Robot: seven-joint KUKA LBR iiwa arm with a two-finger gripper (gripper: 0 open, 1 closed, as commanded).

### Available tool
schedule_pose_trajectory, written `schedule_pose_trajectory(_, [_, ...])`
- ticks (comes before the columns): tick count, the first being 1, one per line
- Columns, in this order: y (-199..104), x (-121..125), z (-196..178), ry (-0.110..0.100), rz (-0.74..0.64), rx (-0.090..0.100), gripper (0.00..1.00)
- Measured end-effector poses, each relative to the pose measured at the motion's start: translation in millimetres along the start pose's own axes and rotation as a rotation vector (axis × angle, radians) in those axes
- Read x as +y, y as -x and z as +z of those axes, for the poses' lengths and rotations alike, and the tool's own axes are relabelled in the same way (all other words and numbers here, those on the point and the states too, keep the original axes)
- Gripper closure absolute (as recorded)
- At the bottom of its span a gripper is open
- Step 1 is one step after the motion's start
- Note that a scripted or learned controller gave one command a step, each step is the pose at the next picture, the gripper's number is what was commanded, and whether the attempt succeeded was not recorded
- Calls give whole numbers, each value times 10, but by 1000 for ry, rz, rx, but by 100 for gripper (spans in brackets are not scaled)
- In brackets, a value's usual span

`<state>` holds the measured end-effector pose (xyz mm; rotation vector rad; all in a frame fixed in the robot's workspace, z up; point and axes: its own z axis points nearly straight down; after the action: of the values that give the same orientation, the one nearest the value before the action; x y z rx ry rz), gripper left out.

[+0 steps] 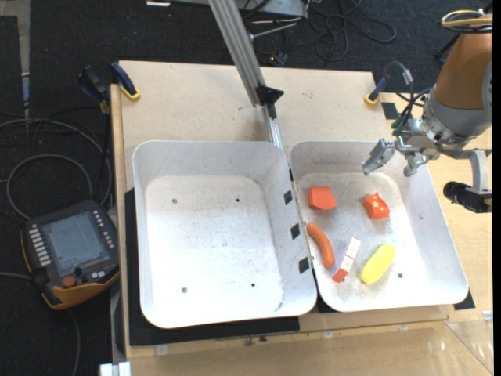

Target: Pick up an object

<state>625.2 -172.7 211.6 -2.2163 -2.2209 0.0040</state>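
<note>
The right bin point(438, 233) holds several small things: an orange block point(322, 198), a red lumpy piece point(376, 206), an orange sausage shape point(321, 244), a white and red stick point(347, 258) and a yellow oblong point(377, 263). My gripper point(396, 160) hangs above the bin's far right part, open, with its two fingers spread wide and nothing between them. It sits up and right of the red lumpy piece, apart from it.
The left bin point(156, 210) stands beside the right one, sharing a middle wall. A slanted metal pole point(239, 41) rises from the bench behind the bins. Clamps sit at the bench's far corners, and a teach pendant point(69, 251) lies on the floor at the left.
</note>
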Motion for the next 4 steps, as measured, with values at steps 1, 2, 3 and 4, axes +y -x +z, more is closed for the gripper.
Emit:
schedule_pose_trajectory(1, [-2, 10, -29, 4, -2, -2, 0])
schedule_pose_trajectory(2, [-10, 37, 406, 1, -1, -1, 0])
schedule_pose_trajectory(3, [29, 94, 869, 1, 1, -1, 0])
schedule_pose_trajectory(4, [20, 93, 1181, 2, 0, -1, 0])
